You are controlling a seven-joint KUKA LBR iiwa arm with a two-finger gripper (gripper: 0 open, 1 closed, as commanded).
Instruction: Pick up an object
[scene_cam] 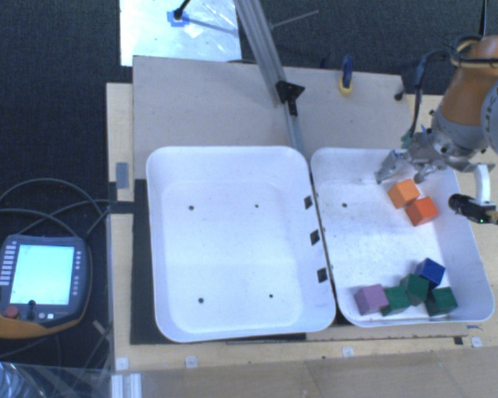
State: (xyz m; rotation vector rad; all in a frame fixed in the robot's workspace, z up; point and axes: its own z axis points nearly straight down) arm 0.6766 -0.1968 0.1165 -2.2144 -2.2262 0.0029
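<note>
So the arm (473, 98) comes in from about 2 o'clock and the gripper (408, 169) hangs over the top edge of the right bin (473, 259), roughly at 12 o'clock of that bin. Its fingers look spread apart and there's nothing between them, so it's not carrying anything.

Closest candidates are two orange blocks. One orange block (403, 192) sits just below the gripper, at its 6 o'clock, close but not between the fingers as far as I can see. The second orange block (422, 211) is touching or nearly touching the first, off at its 4 o'clock.

Down at the bin's 6 o'clock corner there's a little pile: a purple block (369, 298), a few green blocks (415, 288) and a blue block (430, 270), all jammed up against each other and the bin wall. The left bin (162, 222) sits at 9 o'clock from all this.

My read: this is the approach step, nothing grabbed yet. Next move probably needs the gripper to shift a touch toward 6 o'clock, line up over the near orange block, drop and close. Tricky bit is the neighbour block being so close, a finger could land on it or shove both away.
</note>
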